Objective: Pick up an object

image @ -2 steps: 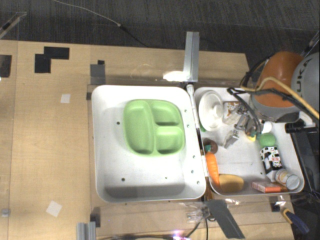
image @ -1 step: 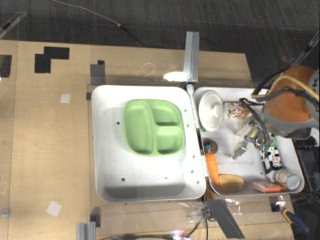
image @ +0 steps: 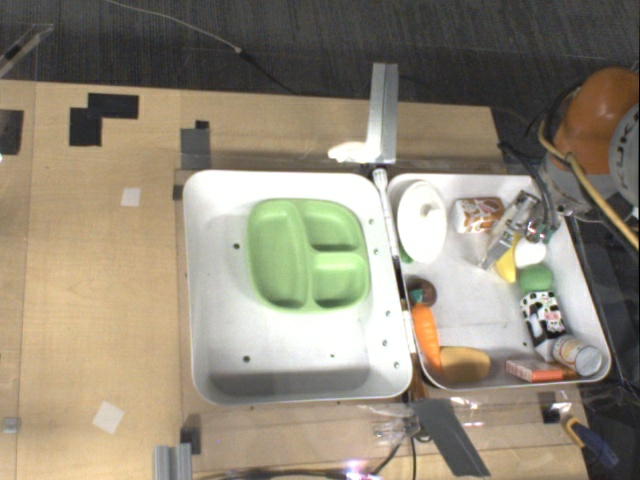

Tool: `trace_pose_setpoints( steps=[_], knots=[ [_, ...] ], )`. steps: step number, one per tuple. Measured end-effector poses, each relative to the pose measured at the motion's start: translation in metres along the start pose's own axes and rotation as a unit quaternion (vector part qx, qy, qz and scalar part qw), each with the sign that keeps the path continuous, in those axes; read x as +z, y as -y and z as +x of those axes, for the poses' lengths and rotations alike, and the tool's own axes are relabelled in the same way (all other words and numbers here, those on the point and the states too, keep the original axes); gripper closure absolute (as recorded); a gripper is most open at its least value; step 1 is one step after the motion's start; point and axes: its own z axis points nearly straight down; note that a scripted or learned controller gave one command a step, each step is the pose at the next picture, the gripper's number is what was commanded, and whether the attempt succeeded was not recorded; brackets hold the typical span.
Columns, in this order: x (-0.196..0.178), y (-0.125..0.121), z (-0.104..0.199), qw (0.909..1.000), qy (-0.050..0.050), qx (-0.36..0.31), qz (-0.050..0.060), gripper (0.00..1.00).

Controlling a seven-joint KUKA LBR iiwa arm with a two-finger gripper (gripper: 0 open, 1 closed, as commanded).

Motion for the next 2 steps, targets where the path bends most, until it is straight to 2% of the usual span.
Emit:
trace_pose_setpoints(
  steps=[1,2],
  knots=[
    [0.004,0.006,0.066,0.9991,0.032,0.023,-0.013,0.0],
    [-0.012,0.003,0.062,0.9988,0.043,0.021,-0.016,1.0]
  ],
)
